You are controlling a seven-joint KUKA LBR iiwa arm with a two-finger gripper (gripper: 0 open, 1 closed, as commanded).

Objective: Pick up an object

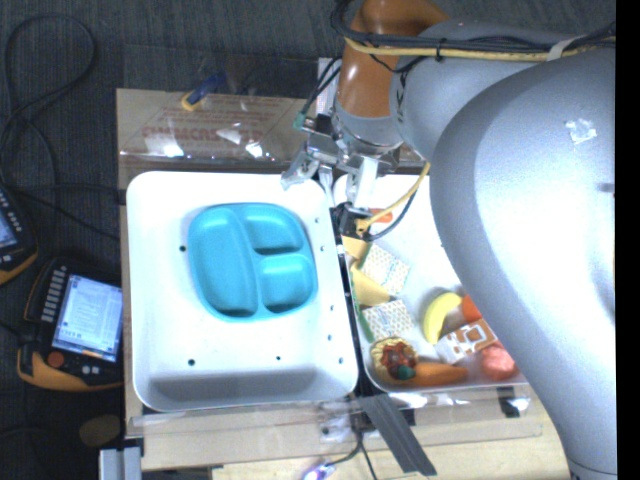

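The two-finger metal gripper (335, 173) hangs at the far end of the wall dividing the two shallow white bins; whether it is apart or together cannot be told. The graspable objects, including a yellow plastic banana (441, 314) and an orange toy carrot (437, 373), crowd the near end of the right bin (412, 190), well apart from it. The left bin (160, 268) holds a blue divided plastic tray (252, 260). Descending here risks striking the wall and grasping nothing.

You see dark grey carpet (60, 118) left of the tabletop (135, 128), black cables (40, 78) looping across it, and a lit handheld pendant (75, 323) beside it.
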